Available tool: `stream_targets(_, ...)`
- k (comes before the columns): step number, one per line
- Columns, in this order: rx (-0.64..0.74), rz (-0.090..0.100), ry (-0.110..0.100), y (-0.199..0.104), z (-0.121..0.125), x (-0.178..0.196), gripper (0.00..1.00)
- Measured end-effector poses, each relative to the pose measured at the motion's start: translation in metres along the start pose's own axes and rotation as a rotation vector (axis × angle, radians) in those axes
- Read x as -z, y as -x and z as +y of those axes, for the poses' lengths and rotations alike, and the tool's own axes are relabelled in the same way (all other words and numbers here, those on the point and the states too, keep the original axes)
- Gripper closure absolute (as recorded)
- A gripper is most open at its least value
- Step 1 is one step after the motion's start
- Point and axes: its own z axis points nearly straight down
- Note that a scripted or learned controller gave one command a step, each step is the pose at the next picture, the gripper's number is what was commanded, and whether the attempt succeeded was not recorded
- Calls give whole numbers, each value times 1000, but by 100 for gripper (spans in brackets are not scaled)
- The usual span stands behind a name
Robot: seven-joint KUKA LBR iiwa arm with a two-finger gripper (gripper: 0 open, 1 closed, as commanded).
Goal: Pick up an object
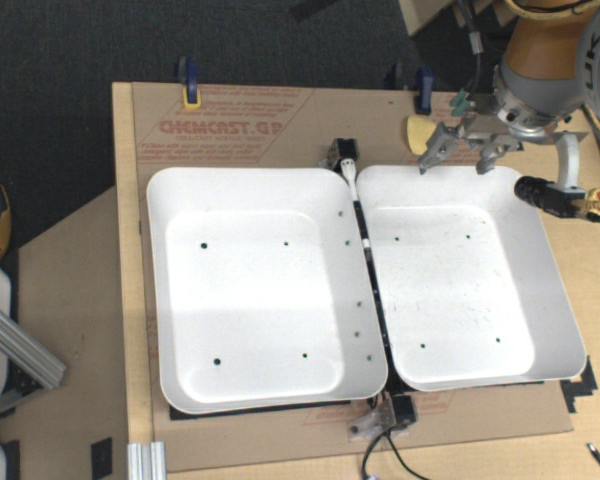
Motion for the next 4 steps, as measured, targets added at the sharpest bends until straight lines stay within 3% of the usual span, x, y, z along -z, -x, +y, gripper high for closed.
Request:
stream_targets(1, -5, -3, 3, 59, -6, 21, 0)
stream_targets(2, 0, -3, 6, 55, -5, 31, 100)
stream_targets(3, 7, 5, -7, -25, 10, -21, 100)
stream_targets(4, 7, 1, 15, -74, 12, 104, 100)
